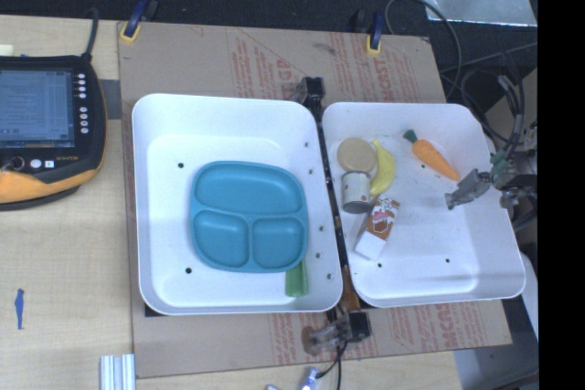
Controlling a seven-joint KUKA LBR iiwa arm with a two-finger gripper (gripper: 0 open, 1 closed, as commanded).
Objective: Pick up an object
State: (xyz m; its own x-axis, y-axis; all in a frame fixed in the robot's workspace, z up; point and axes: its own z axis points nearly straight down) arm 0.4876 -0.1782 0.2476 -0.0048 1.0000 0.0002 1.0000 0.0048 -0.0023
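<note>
We see the gripper [464,190] at the right of the frame over the right bin [457,283], fingers slightly parted around nothing, and just up-left lies the carrot [432,157], likely light, stiff and smooth, best pinched across its thick middle.

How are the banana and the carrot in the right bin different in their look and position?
The banana is yellow and curved; the carrot is orange, straight and has a green top. The banana lies against the round tin near the bin's left wall; the carrot lies apart, closer to the gripper. Both look like toy food in the right bin.
</note>
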